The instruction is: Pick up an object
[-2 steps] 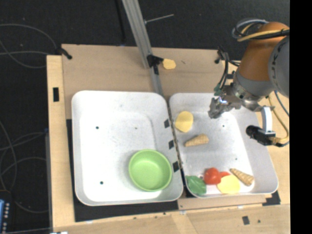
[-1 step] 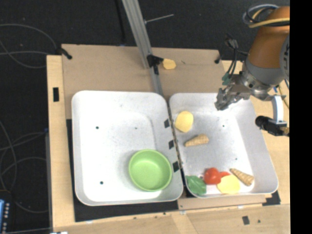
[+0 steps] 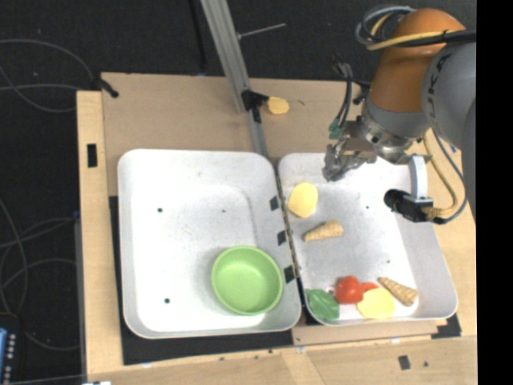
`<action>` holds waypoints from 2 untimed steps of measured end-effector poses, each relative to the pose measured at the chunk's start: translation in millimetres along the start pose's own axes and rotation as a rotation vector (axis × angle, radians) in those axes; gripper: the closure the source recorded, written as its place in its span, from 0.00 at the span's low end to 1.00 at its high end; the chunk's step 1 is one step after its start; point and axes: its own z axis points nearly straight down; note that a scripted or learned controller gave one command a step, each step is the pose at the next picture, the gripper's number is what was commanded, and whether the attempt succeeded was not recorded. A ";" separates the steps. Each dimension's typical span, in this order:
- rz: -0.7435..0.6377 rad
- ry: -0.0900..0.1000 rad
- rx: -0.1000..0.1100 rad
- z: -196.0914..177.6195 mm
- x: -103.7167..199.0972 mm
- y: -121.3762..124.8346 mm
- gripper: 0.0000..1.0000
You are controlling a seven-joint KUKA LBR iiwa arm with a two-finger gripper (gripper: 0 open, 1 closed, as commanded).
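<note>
Overhead, the gripper (image 3: 337, 167) hangs above the upper left corner of the right bin (image 3: 425, 239), and whether its jaws are open or closed cannot be told from this slant; nothing shows between them. Just below it lies one pale yellow rounded toy, lemon-like (image 3: 303, 200), close to the divide between the bins, with no clear long axis. Beneath that, one tan cone (image 3: 324, 231) lies on its side, its long axis running nearly left to right, tip toward the left and slightly down. A second cone (image 3: 398, 290), tan with a ribbed look, lies near the lower right corner, its axis slanting from upper left to lower right, with the tip at the upper left. Beside it along the bottom edge sit one red tomato-like piece (image 3: 349, 289), one yellow piece (image 3: 376, 303) touching the second cone, and one green piece (image 3: 322, 303) in the lower left corner. One green bowl (image 3: 247, 280) stands upright in the left bin (image 3: 176, 207), near its lower right. One small yellow object (image 3: 277, 106) rests on the bench (image 3: 160, 111) beyond the bins.
</note>
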 end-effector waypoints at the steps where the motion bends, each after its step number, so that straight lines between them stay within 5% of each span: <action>1: -0.002 0.001 -0.003 -10.7 50.8 14.4 1.00; 2: -0.001 0.000 -0.002 -1.8 102.4 30.9 1.00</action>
